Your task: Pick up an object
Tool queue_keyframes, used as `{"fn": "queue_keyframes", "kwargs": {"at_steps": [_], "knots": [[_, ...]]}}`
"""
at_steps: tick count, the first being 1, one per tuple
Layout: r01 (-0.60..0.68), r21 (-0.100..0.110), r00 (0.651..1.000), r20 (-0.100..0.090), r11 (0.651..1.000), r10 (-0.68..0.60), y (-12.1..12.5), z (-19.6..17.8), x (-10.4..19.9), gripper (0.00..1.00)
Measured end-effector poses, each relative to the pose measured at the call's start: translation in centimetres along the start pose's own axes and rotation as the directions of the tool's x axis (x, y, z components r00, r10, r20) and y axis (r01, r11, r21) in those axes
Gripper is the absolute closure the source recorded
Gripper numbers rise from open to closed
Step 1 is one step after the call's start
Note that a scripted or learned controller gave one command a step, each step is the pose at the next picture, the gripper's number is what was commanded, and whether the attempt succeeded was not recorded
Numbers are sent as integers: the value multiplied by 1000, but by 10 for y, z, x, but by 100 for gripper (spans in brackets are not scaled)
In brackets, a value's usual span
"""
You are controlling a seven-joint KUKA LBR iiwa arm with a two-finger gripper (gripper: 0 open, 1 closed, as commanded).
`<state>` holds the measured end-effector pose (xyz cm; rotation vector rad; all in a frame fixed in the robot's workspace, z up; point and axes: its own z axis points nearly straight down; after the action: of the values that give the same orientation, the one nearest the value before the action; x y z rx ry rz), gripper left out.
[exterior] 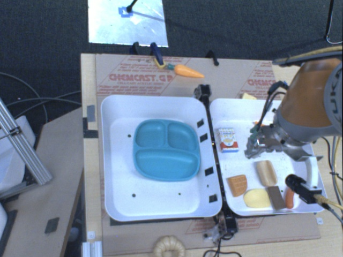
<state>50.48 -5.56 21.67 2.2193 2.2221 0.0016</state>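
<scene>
Reaching in from three o'clock, the grey arm with its orange band (313, 98) covers the three o'clock side of the right shallow white plastic bin (236, 111). The left shallow white plastic bin (115, 111) holds only a blue divided plastic plate (165, 150). The metal gripper (256, 146) hangs low over the middle of the right bin. Whether it is apart or together I cannot tell, and nothing can be seen clamped in it. The things to pick all lie in that bin: a tan bread-roll-shaped toy (266, 172) just beside the gripper at five o'clock, a yellow rounded lemon-like toy (256, 198) and an orange-brown wedge (237, 184) toward six o'clock, a small white carton with red and blue print (228, 139) at nine o'clock, and a grey-brown flat block (276, 197) touching a thin red sausage-shaped toy (290, 198). My guess is the crowding is the main risk: coming down between the roll and the carton could close on bare floor, or nudge one aside. The lemon's round skin may slip. The wrist hides the bin wall behind it, and the gripper's height above the floor is hard to judge.
</scene>
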Motion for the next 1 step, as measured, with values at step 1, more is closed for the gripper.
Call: {"fn": "queue_keyframes", "kwargs": {"at_steps": [1], "knots": [[3, 0, 1000, 0, 1000, -3, -4, 0, 5, 100]]}}
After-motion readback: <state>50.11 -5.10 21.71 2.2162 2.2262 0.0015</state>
